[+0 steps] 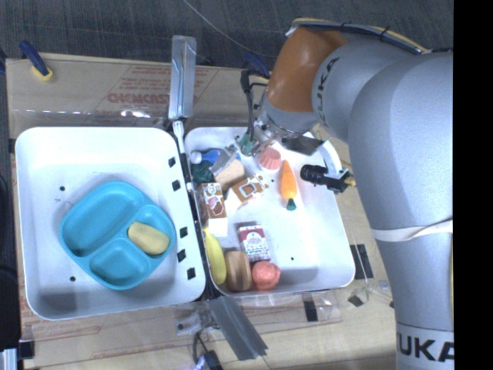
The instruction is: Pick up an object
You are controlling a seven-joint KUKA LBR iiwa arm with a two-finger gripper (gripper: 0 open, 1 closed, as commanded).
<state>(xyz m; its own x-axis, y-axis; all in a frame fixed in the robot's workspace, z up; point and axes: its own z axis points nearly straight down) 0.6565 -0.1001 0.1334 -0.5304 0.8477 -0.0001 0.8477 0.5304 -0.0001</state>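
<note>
**A:** Where was the arm (370, 91) at that moment?

**B:** It came in from three o'clock and bent down over the right bin (327, 241), with its orange band (296, 68) high at the twelve o'clock side. The jaws (253, 141) hung at the bin's twelve o'clock end, above the clutter there.

**A:** Were the jaws open, and did they have anything?

**B:** I could not tell. They were small and half buried among the items, so neither their spread nor any hold could be made out.

**A:** What lay under them?

**B:** A pink round piece (269, 158) just beside them at five o'clock, a tan block (229, 174) at seven o'clock, and a small blue thing (206, 158) near the bin's nine o'clock wall. An orange carrot (288, 183) lay toward the middle, pointing to six o'clock.

**A:** And the rest of that bin?

**B:** A red packet (253, 242) sat toward six o'clock. Along the six o'clock edge were a yellow banana (215, 259), a brown roll (238, 270) touching it, and a reddish round fruit (265, 274) beside the roll.

**A:** The left bin?

**B:** The left bin (46, 160) held a blue divided plate (96, 222), with a yellow lump (149, 238) resting in its three o'clock compartment. Both bins stood side by side on the worktop (92, 91).
</note>
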